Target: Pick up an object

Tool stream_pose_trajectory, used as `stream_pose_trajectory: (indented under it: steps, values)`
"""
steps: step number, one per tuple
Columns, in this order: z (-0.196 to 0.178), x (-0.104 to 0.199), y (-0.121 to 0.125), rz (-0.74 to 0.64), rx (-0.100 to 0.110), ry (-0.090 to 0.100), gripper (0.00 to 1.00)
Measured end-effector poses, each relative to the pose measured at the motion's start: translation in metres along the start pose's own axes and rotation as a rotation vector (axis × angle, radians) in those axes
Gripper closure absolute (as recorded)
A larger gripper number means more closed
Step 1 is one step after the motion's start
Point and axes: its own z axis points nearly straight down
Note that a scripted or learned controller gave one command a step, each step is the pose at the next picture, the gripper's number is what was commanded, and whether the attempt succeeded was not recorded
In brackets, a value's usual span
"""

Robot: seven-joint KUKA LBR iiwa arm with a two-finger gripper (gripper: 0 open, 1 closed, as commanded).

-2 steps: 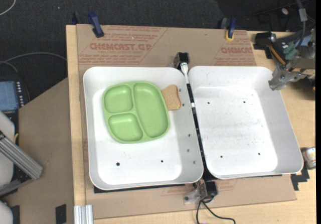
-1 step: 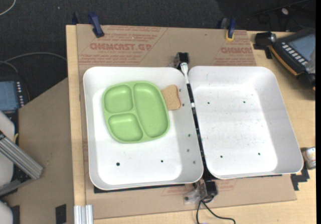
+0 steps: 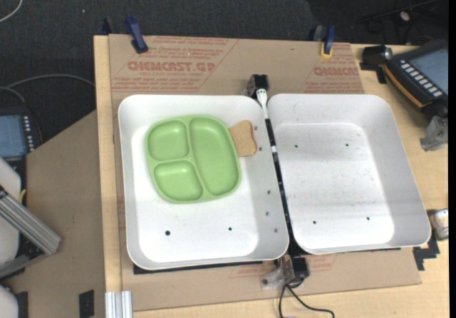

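The green divided plate [image 3: 192, 160] is seen lying flat in the left bin [image 3: 142, 238], toward its far side; where it lies relative to the gripper cannot be told, nor can the gripper's opening or hold; a small tan piece [image 3: 244, 138] (its nature is hard to make out) is set against the plate's right rim; the right bin [image 3: 402, 188] is flecked with dark specks.
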Motion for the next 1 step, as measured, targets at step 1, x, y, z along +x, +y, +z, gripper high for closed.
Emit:
stream_pose_trajectory:
  steps: [1]
  values:
    - [-0.1648, 0.0001, 0.0414, -0.007, -0.031, -0.013, 1.00]
